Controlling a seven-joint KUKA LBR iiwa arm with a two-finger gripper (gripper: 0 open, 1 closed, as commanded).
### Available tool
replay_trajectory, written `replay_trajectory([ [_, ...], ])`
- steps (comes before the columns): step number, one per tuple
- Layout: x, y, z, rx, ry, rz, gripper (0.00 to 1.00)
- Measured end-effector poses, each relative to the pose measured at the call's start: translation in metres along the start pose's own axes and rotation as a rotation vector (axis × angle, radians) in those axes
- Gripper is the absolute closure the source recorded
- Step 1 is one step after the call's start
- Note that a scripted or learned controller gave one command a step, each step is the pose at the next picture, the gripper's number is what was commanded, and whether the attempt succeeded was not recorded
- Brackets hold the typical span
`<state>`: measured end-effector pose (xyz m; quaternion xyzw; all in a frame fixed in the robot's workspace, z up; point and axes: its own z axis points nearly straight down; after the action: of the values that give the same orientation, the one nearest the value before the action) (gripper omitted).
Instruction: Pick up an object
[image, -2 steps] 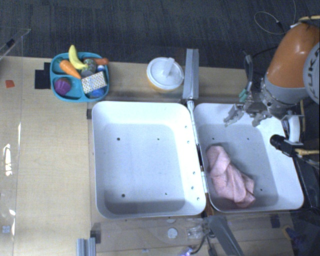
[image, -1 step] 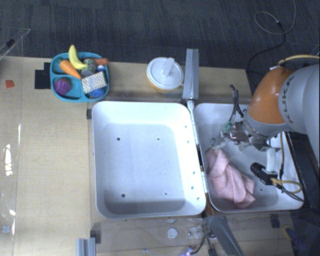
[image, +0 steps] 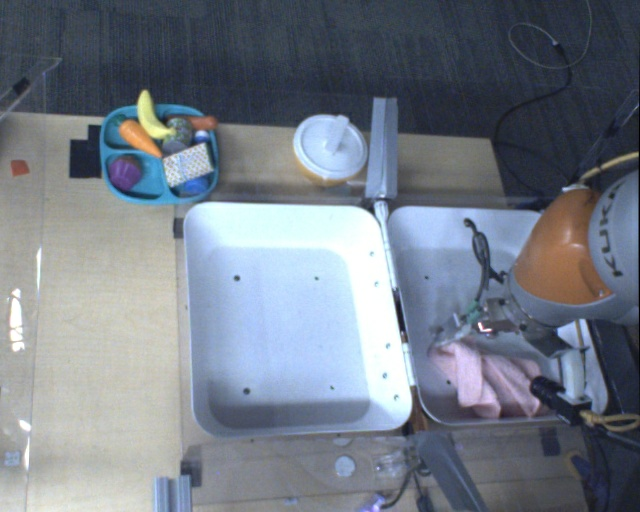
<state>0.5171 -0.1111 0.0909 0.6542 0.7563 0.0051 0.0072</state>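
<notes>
A crumpled pink cloth (image: 488, 380) lies in the front part of the right bin (image: 440, 250). My gripper (image: 470, 325) hangs low over the cloth's upper left edge, with the grey arm and its orange band (image: 560, 255) reaching in from the right. The wrist and cables cover the fingertips. I cannot tell whether anything is held.
The left bin (image: 290, 310) stands beside the right one, with a grey post (image: 381, 150) at the divider behind them. A blue tray of toy food (image: 158, 150) sits at the back left. A white-lidded yellow cup (image: 330, 148) stands behind the bins.
</notes>
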Motion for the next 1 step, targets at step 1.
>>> replay_trajectory([
  [1, -0.0003, 0.0048, -0.0136, -0.012, -0.004, -0.002, 1.00],
])
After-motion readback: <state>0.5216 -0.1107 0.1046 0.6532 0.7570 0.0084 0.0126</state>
